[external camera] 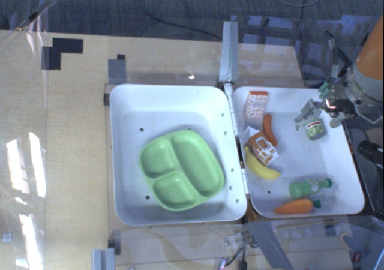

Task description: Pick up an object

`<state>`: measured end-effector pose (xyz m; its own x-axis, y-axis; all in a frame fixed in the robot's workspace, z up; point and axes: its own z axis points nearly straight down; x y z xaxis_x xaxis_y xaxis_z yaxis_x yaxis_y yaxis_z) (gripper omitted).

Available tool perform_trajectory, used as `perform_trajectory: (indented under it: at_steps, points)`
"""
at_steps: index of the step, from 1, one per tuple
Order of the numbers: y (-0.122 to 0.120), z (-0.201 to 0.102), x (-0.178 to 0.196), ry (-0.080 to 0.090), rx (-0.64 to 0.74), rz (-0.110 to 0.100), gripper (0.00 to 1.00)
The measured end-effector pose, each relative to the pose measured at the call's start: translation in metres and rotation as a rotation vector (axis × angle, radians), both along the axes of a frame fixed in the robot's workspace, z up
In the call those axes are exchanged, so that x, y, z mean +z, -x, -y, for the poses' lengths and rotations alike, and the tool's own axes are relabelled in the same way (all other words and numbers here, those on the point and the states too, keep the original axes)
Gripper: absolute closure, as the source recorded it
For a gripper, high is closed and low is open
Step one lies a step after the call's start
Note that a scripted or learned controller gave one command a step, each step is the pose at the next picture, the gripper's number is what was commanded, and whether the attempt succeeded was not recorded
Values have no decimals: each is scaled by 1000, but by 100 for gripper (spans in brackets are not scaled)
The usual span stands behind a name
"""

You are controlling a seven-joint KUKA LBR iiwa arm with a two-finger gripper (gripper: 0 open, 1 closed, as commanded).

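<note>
The hand [312, 116], its grip unreadable, is hovering over a small can [315, 130] near the right bin's [354, 203] far wall, risking a glancing miss.

The grey arm with its orange band [371, 65] is cut off by the right edge. The silver two-finger claw [313, 117] is blurred, so its finger gap cannot be judged. A small greenish round object [316, 131] under it is too small to identify. The yellow banana [263, 168] is partly hidden beneath an orange-and-white carton [262, 147].
</note>
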<state>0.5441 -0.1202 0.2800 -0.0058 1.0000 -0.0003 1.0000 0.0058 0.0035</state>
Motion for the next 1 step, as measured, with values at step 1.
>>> perform_trajectory:
  at_steps: [1]
  points:
    - [-13, -25, -164, 3, 90, 33, 0]
